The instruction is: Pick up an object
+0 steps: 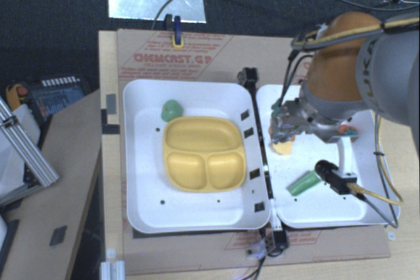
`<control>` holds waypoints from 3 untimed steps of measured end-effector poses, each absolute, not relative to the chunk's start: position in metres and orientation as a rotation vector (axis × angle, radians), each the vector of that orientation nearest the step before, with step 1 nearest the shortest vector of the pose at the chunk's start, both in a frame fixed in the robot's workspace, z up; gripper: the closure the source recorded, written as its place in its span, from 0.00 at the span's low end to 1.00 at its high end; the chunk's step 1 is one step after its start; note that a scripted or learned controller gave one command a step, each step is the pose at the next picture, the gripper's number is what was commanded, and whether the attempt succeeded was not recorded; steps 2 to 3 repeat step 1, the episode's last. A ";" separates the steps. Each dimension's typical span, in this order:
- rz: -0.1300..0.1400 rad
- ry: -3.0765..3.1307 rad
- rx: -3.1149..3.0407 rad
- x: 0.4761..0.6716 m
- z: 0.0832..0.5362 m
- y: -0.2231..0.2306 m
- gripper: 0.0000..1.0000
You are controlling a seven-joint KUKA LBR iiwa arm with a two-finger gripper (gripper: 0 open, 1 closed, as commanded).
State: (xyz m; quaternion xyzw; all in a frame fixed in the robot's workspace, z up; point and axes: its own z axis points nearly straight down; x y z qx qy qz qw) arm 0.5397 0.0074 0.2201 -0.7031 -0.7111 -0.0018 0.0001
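Observation:
My gripper hangs low over the left part of the right bin, reaching in from the right. Directly below and touching its tip in the view lies a small pale yellow piece. A green block lies tilted on the bin floor, in front of the gripper. An orange and teal object peeks out from behind the arm, mostly hidden.
The left bin holds a yellow divided tray and a small green round object at its back left. A black divider runs between the bins. A black fitting with a yellow cable sits right of the green block.

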 end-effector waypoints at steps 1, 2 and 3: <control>-0.005 -2.233 -2.210 0.545 0.230 0.064 1.00; -0.005 -2.233 -2.210 0.545 0.230 0.064 1.00; -0.005 -2.233 -2.210 0.545 0.230 0.064 1.00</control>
